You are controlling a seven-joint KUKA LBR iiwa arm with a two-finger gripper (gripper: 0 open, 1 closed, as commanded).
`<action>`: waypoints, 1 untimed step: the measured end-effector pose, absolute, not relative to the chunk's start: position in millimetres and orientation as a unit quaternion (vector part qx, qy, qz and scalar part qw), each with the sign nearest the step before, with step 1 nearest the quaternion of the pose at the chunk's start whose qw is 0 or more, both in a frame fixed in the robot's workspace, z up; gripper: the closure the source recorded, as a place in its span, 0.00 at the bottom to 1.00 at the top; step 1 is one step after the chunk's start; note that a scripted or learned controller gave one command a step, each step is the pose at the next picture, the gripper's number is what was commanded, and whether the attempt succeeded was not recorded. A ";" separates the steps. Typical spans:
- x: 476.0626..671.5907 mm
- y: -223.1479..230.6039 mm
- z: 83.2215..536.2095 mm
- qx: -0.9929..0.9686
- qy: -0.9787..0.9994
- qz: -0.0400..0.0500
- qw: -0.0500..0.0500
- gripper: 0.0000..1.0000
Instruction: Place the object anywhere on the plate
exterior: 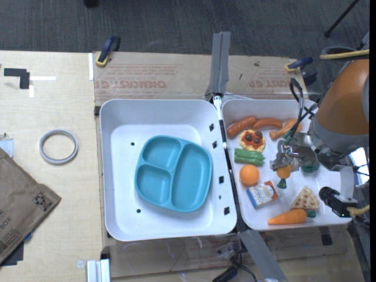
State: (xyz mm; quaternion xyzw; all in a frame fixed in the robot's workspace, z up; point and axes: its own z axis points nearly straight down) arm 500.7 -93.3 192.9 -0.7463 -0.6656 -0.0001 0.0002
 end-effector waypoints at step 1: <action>541.6 -10.7 189.9 -0.713 -0.702 0.002 0.001 1.00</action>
